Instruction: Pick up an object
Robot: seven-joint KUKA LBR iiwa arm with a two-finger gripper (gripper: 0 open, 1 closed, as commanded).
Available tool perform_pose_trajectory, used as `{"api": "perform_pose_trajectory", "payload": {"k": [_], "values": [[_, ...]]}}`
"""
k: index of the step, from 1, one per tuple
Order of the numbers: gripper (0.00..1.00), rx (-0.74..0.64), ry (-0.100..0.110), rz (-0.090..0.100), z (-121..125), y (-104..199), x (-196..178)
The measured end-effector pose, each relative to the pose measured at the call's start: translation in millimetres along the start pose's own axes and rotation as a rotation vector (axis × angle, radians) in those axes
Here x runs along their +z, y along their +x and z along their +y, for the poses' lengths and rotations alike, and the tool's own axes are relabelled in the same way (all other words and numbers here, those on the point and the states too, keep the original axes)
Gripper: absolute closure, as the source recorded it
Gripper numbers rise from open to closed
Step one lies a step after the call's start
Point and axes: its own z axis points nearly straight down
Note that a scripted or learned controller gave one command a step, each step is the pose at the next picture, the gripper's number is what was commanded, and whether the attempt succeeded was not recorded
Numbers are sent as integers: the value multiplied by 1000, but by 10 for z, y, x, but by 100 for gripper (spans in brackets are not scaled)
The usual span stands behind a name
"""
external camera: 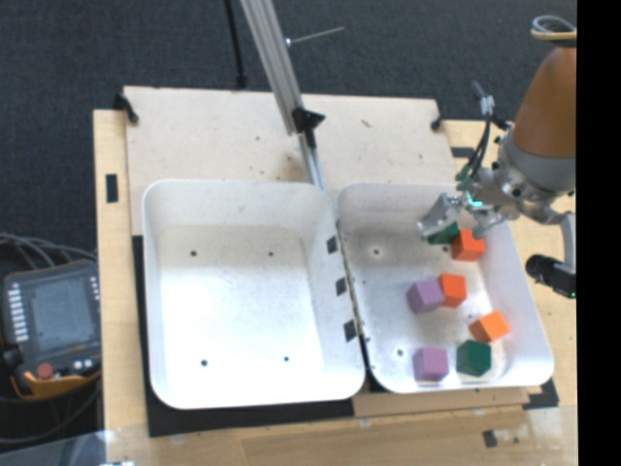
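Observation:
The right bin (388, 223) holds several small blocks. My gripper (448, 216) hangs low over its far right part, reaching in from the right. A dark green block (445, 232) peeks out just beneath the gripper, partly covered by it. An orange block (469, 247) lies right beside it, toward the bin's right wall. I cannot tell whether either block is held. Nearer the front lie a purple block (424, 296) touching an orange block (452, 287), another orange block (490, 326), a purple block (430, 363) and a green block (473, 358).
The left bin (243, 289) sits beside the right one, with a raised divider between them. A slanted metal post (277, 56) rises behind the bins. A teach pendant (53, 318) rests off the bench to the left.

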Motion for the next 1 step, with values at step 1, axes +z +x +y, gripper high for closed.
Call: {"api": "perform_pose_trajectory", "payload": {"k": [1], "values": [[0, 1, -5, -1, 7, -1, -21]]}}
